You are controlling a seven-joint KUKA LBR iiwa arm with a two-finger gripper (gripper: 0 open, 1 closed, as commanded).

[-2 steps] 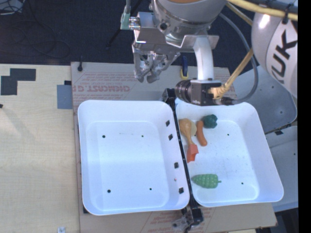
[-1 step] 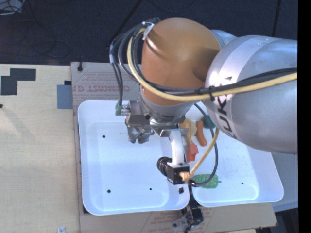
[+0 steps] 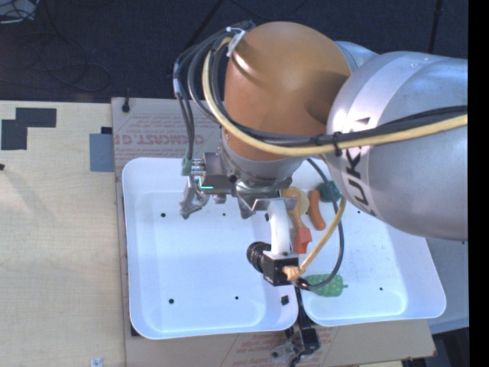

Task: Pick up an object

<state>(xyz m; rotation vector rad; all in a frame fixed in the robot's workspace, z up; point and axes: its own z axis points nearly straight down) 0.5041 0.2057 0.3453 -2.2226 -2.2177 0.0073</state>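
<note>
two white bins point(image 3: 153, 281) sit side by side on the counter point(image 3: 53, 243), under the grey arm point(image 3: 397, 144) with part of its "kuka" lettering showing. the hand point(image 3: 229, 193) hangs over the left bin; whether it grips anything i cannot tell. just right of it lie an orange carrot-like piece point(image 3: 314, 209), long axis roughly up-down, and lower down a green toy point(image 3: 325, 285).

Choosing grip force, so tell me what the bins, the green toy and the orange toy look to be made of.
Bins: likely moulded plastic, smooth white with soft glare and rounded rims. Green toy: apparently bumpy rubber or plastic, matte; partly hidden by cable. Orange toy: smooth and rounded, perhaps soft plastic; the arm covers much of it, so this is uncertain.
</note>
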